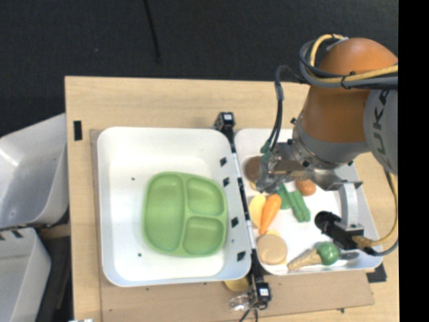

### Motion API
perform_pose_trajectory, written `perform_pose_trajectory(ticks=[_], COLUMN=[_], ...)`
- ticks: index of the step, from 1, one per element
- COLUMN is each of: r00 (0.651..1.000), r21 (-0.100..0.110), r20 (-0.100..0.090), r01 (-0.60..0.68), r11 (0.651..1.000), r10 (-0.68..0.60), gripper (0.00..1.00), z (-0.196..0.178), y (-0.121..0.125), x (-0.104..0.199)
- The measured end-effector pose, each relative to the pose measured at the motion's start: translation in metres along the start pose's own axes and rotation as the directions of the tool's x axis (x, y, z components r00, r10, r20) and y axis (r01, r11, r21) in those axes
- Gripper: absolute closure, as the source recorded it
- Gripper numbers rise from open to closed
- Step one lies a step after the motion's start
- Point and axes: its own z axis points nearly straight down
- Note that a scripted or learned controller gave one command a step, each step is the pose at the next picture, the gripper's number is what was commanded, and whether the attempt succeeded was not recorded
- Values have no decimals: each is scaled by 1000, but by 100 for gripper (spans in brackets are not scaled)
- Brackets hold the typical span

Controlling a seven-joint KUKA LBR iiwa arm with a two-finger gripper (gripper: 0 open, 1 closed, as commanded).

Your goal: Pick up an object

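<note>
Nearest the lens is my own arm (pixel 335 113), grey with its orange band, bulking over the upper right of the frame because I reach in from that side and bend down over the toys. Beneath it the bench (pixel 147 99) carries two white bins side by side. The left bin (pixel 110 180), at centre frame, holds just a green divided plate (pixel 184 213) lying flat, a poor shape for me to grip. The right bin (pixel 365 263), partly under my wrist, is where the smaller pieces crowd together, so I judge that is why I am lowered there.

My end effector (pixel 271 173) sits low at the upper left of that bin, just above an orange carrot (pixel 269 210) and beside a brown piece (pixel 253 170). I cannot tell whether it is spread or pressed together, and I see nothing held in it. A green pod (pixel 296 204) lies right of the carrot, touching it. Lower down rest a tan disc (pixel 272 249) and a cone with a green scoop (pixel 315 256). The carrot looks like my likeliest pick.
</note>
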Motion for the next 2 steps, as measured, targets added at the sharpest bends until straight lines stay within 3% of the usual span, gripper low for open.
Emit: perform_pose_trajectory(ticks=[1,2], r00=[1000,1000], r21=[-6,26], r20=[0,5], r01=[0,-12], r11=[1000,1000], r10=[0,12], gripper=[100,100], z=[-168,-24], y=[1,-4], x=[34,-31])
